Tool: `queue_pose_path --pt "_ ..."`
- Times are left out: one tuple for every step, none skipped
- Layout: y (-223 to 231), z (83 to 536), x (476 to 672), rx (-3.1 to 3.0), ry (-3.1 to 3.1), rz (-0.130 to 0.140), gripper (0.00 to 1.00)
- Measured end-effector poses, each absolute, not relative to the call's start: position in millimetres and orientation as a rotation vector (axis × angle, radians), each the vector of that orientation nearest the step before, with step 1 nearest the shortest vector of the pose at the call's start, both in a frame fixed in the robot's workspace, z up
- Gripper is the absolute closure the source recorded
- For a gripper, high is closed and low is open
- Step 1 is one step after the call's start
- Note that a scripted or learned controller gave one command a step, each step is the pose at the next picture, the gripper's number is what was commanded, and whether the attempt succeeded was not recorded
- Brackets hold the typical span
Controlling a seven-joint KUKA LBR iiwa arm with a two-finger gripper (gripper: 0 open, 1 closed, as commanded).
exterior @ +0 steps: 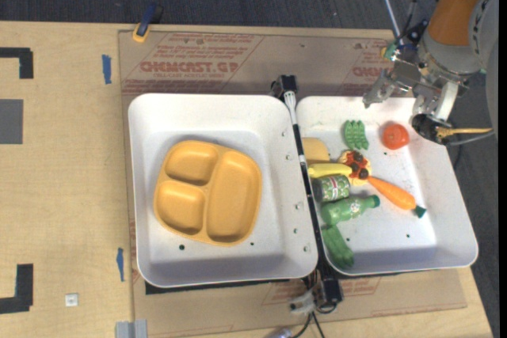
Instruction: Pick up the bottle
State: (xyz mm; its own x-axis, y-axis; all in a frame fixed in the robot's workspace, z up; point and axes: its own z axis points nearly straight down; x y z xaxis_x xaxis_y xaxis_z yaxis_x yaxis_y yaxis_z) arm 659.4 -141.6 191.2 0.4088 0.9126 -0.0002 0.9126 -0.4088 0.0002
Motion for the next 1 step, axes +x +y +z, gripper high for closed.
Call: queue_pose_path --pt "-96.6 138.4 632.2 2.842 1.347 -0.004 0.0"
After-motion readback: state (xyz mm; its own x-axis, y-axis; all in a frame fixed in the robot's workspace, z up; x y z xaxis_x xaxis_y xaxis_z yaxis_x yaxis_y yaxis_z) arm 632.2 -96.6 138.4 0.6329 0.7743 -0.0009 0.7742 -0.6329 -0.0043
